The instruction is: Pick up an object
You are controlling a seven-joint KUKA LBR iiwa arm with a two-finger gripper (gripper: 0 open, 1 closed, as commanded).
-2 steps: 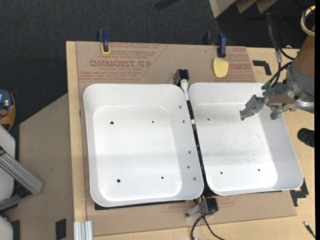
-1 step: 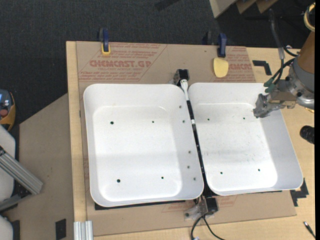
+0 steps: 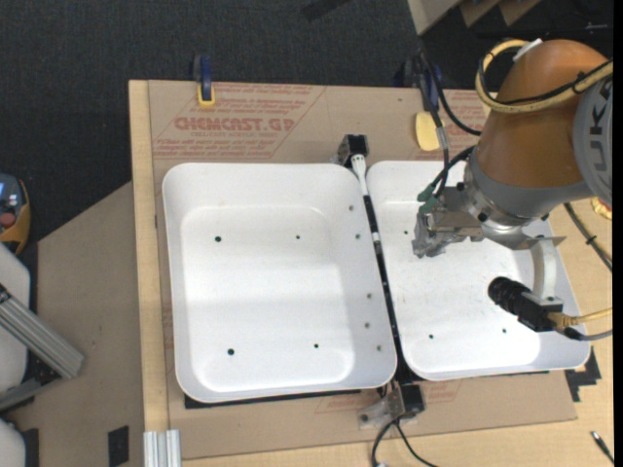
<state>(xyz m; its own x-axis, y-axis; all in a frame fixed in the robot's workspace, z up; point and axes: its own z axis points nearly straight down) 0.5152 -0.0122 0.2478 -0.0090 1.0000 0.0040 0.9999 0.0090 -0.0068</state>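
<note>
So, task barely started as far as I can judge: nothing lifted, nothing visibly in hand.

Far left of frame: a metal rail [image 3: 41, 337] lying off the bench, not in the way. The bench is covered with a cardboard sheet [image 3: 243, 120]; a blue and yellow clamp [image 3: 204, 82] pins its top edge, upper left of centre.

Left bin [image 3: 263, 295], centre-left: bare white floor with a few small dark dots, likely holes. No loose object I can make out there.

Between the bins: a black clamp [image 3: 352, 149] at the top of the seam and another clamp [image 3: 402, 400] at the bottom. Both are low and look clear of the arm's path.

A pale yellow handle [image 3: 426, 129] sits on the cardboard just above the right bin [image 3: 458, 314].

The gripper [image 3: 429, 241] hangs over the upper left part of the right bin, close to the floor. Whether it is open or closed, cannot tell; the wrist hides it from above. A small green bit [image 3: 426, 195] shows at its left edge, unclear whether tool or object.

The object to pick: cannot place it; possibly hidden under the gripper.

The arm [image 3: 540, 115] fills the upper right of the frame.

Left to do: grasp and lift.
</note>
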